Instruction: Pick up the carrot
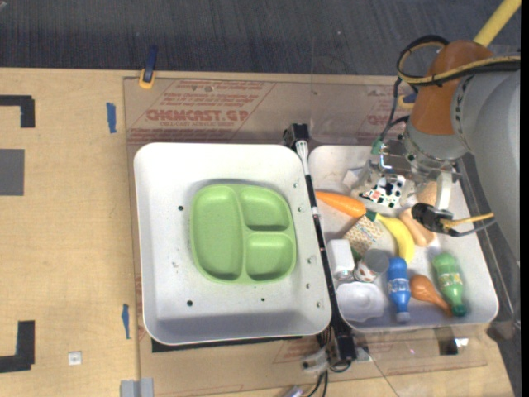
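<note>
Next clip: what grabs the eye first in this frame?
The bright green divided plate sits alone in the left white bin. The right white bin is crowded: an orange carrot near its upper left, a yellow banana, a blue bottle, a green bottle. The grey arm with orange band hangs over that bin's top.

Gripper (385, 190) fingers perhaps hidden; arm (496, 131) cut off right.

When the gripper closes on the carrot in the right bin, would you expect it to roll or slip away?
Probably. The carrot looks smooth and tapered, so fingers may slide toward its thin end. It lies on its side on the right bin floor, so a push could roll it. It looks rigid, likely a light plastic toy.
</note>
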{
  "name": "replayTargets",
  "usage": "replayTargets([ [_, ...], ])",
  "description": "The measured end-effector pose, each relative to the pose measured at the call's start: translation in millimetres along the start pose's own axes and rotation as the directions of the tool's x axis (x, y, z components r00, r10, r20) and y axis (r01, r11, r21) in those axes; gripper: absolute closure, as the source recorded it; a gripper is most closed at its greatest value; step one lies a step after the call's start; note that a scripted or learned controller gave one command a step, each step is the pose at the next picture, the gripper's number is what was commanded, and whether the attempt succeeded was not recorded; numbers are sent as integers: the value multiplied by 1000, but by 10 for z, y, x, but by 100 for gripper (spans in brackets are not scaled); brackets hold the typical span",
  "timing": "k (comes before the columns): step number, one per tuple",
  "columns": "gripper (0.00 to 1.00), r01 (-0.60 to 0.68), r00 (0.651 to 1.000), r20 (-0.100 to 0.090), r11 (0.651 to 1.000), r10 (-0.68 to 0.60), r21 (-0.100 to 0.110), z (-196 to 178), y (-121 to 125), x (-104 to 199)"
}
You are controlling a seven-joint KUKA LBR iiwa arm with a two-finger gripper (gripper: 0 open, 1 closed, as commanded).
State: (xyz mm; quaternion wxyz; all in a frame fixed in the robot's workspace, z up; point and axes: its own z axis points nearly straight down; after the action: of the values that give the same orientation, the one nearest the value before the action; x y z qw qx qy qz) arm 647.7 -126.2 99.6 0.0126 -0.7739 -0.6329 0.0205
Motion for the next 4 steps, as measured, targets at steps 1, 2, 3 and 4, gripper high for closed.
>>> replayTargets([
  [1, 0, -80, 997, -14, 995, 80, -51, 80, -263, 183],
  [2, 0, -224, 974, -28, 973, 223, -48, 129, -598, 145],
  [3, 0, -578, 816, -46, 816, 576, -35, 147, -994, 13],
  [4, 0, -655, 755, -49, 755, 653, -36, 153, -1156, 88],
])
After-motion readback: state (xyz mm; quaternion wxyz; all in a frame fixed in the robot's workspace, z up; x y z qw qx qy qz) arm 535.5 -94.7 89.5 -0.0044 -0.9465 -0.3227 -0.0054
